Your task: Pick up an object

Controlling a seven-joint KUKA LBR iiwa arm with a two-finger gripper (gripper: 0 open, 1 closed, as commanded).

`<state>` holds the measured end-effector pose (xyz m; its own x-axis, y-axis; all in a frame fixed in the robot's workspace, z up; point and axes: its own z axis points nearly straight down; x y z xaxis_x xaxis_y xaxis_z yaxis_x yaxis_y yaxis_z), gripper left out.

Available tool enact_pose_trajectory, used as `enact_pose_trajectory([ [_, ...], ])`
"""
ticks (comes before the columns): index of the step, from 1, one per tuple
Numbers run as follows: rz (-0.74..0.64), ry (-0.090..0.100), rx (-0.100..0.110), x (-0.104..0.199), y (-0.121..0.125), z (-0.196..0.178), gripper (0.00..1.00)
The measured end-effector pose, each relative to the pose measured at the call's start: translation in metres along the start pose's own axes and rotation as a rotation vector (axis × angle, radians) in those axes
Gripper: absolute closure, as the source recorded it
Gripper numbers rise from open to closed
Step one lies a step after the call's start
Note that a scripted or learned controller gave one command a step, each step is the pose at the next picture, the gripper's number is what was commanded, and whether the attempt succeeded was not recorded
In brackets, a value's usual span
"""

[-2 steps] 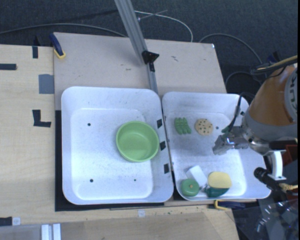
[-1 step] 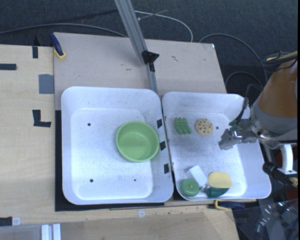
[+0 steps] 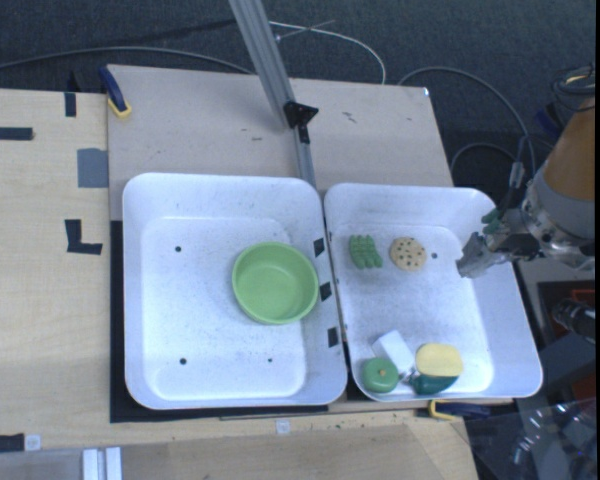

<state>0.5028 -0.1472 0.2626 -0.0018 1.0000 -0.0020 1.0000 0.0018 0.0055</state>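
We see the arm reaching in from the right, its orange band just above the wrist, with the gripper lowered over the right edge of the right bin. The tip looks dark and narrow, pointing left and down toward the bin floor; we cannot tell how it is set, and nothing shows clamped in it.

We find no readable writing or labels on any of the things.

In the right bin, near its upper middle, a green ridged piece lies just beside a round cookie with dark chips; the cookie is the thing nearest the gripper, yet apart from it. Along the bin's lower edge we see a cluster: a green round toy, a white block touching it, a yellow piece, and a dark green piece under the yellow one.

The left bin holds a green bowl, upright, near its right side. A grey pole slants down from above to the seam between the bins, and thin cables curl over the dark floor behind.
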Motion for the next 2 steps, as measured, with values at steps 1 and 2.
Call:
enact_pose_trajectory([
  [1,-0.003,0.003,0.008,0.048,-0.002,0.013,1.0],
  [2,-0.004,0.003,0.008,0.096,-0.007,0.017,1.0],
])
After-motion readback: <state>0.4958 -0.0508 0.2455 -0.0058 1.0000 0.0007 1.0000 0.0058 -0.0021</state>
